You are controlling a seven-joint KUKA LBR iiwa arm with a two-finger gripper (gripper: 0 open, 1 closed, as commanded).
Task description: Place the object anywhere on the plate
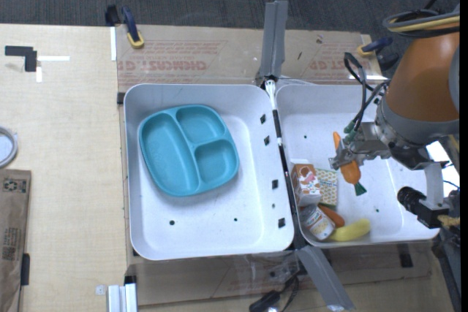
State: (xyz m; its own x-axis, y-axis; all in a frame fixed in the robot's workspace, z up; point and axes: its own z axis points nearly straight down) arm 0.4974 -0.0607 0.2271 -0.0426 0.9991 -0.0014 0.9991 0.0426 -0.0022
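While hand [348, 159] grips carrot [352, 172], cardboard print [174, 57] reversed, carton [306, 183] label unreadable.

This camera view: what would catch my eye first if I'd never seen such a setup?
Probably the bright blue divided plate, alone in the left bin. Next, the grey arm with its orange band reaching in from the right, its tool at an orange carrot above a small heap of toy food in the right bin.

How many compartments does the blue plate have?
3. The blue plate in the left bin has one long compartment along its left side, one at upper right, and one at lower right.
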